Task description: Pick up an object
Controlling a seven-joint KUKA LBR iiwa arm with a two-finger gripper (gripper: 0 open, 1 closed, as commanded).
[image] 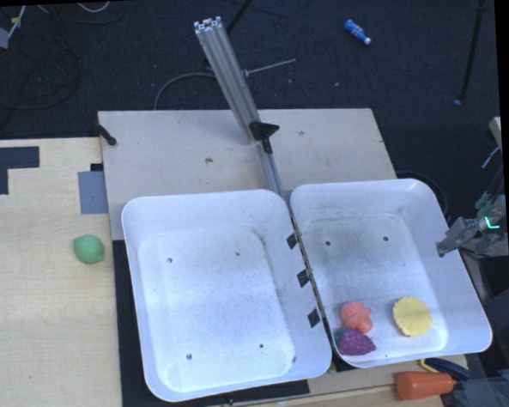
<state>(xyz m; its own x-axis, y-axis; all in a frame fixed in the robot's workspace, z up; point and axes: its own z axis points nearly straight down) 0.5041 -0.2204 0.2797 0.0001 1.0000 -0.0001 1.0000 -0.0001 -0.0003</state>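
Three small objects lie near the front of the right bin (426, 198): an orange-red lumpy piece (356, 313), a purple grape-like bunch (356, 342) just in front of it, and a yellow round piece (412, 316) to their right. My gripper (465, 235) sits at the right edge of the view, just outside the right bin's right rim, well behind and to the right of the yellow piece. Nothing shows between its fingers.
The left bin (144, 222) stands beside the right one. A green ball (89, 249) rests on the wooden bench to the left. An orange object (425, 384) lies in front of the right bin. A metal rail (234, 79) slants in from the back.
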